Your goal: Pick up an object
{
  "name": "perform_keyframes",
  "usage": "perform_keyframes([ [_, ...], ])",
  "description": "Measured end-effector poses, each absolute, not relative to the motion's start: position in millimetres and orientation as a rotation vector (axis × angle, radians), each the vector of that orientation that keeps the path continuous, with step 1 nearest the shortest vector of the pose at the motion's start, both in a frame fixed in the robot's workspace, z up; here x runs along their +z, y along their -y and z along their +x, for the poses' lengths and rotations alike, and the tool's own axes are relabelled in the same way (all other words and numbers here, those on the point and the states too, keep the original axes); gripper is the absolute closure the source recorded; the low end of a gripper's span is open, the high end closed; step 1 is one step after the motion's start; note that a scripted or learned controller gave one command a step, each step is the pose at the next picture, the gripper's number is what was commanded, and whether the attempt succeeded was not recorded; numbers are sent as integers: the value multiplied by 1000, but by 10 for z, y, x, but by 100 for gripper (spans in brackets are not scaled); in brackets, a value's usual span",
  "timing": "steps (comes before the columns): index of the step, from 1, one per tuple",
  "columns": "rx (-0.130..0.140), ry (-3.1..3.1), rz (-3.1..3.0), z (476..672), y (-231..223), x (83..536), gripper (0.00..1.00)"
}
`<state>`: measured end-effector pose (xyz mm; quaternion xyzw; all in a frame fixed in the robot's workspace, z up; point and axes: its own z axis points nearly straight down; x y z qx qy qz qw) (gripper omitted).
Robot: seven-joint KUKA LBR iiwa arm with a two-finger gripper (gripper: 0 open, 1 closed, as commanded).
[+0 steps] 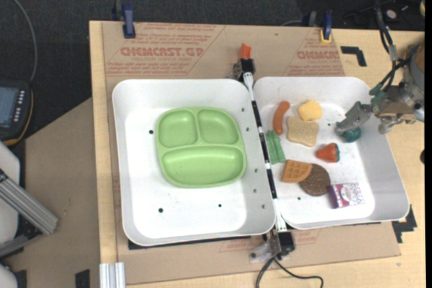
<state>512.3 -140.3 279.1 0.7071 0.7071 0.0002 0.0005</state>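
Observation:
The right bin (385,175) holds several toy foods. Among them are an orange sausage (281,117), a yellow cheese piece (310,110), a bread slice (302,131), a red strawberry (328,152), a green strip (274,146), a waffle (295,170), a brown patty (315,181) and a purple packet (345,195). My gripper (350,127) hangs over the right bin's upper right part, just right of the bread and above the strawberry. I see nothing held in it.
The left bin (135,199) holds a green divided plate (200,145). A black clip rail (260,138) runs between the bins. Blue clamps (126,18) (326,26) hold the cardboard base at its far edge.

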Motion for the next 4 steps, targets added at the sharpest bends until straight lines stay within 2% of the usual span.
perform_keyframes([
  [1,-9,-2225,2229,5207,1610,1731,0],
  [2,-2,-2225,2223,5165,1346,799,0],
  [3,2,-2218,2221,5179,1365,948,100],
  [4,2,-2218,2222,5177,1365,942,0],
])
